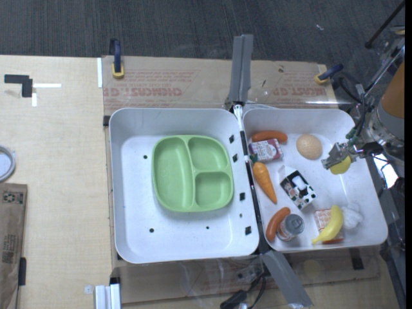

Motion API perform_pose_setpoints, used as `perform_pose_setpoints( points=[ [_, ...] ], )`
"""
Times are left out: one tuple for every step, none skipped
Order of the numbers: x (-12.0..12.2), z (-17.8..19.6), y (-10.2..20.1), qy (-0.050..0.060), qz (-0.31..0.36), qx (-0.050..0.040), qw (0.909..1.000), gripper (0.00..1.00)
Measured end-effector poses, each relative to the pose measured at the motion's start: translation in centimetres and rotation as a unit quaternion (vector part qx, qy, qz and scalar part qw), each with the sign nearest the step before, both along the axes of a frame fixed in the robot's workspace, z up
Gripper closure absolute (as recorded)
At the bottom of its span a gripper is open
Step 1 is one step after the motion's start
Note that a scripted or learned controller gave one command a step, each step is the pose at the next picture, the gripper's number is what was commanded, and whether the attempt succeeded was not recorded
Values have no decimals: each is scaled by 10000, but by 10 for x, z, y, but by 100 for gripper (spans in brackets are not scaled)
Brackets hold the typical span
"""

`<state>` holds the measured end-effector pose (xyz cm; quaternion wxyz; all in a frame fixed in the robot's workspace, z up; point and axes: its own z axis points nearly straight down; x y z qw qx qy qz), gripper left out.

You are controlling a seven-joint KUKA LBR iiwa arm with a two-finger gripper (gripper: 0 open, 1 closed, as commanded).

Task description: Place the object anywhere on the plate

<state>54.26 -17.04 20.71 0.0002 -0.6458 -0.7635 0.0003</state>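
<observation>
A green plate (172, 172) with three compartments lies in the left bin (129, 192), with nothing on it. At the right bin's far right side, my gripper (337, 158) reaches in from the right. A small yellow object (344, 167), rounded like a lemon, sits between its fingertips and is partly covered by them. The gripper and the object are well to the right of the plate, across the divider between the bins.
The right bin (367, 237) holds two sausages (268, 136), a red packet (265, 150), an egg (309, 147), a carrot (264, 180), a black-and-white carton (297, 188), a can (293, 224), a banana (329, 225) and a white lump (352, 216). Clamps sit at the bench's back edge.
</observation>
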Motion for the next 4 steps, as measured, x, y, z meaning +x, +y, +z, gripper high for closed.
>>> perform_pose_setpoints(
  points=[
    [54,-17,84,7,694,-2,9976,100],
    [66,-17,131,0,2076,-2,9782,100],
    [71,-17,217,2,2313,-3,9729,100],
    [71,-17,217,3,2310,-3,9729,0]
  ],
)
